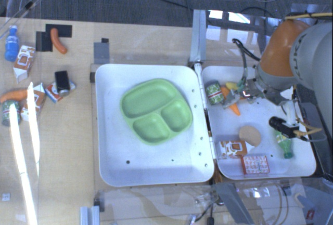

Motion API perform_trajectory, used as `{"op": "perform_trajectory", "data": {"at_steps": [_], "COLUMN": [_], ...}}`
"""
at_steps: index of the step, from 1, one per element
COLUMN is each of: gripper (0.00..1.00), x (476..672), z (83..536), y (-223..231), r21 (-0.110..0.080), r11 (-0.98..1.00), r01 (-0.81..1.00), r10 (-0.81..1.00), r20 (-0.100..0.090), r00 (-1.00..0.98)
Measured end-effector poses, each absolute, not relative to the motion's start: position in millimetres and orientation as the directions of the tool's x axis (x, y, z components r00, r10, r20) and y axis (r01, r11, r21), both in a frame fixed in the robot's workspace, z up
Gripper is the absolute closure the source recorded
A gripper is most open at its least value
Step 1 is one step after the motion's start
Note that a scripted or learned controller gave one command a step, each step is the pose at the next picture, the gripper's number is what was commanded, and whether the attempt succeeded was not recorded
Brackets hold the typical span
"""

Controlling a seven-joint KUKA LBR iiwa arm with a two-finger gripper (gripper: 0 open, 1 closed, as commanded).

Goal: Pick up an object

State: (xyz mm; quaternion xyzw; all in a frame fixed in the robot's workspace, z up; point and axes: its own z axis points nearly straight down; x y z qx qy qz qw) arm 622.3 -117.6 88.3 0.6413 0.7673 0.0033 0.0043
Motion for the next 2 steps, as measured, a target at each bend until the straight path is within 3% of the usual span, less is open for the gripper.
{"op": "perform_trajectory", "data": {"at_steps": [1,2], "gripper": [1.0,1.0], "x": [623.3,669.3], "z": [99.2,185.8], "y": [-115.2,-61.1], "r21": [0.012,0.005], "r11": [0.181,0.173], "r01": [0.983,0.985], "r10": [0.983,0.985], "r20": [0.0,-0.002], "r00": [-0.181,-0.173]}}
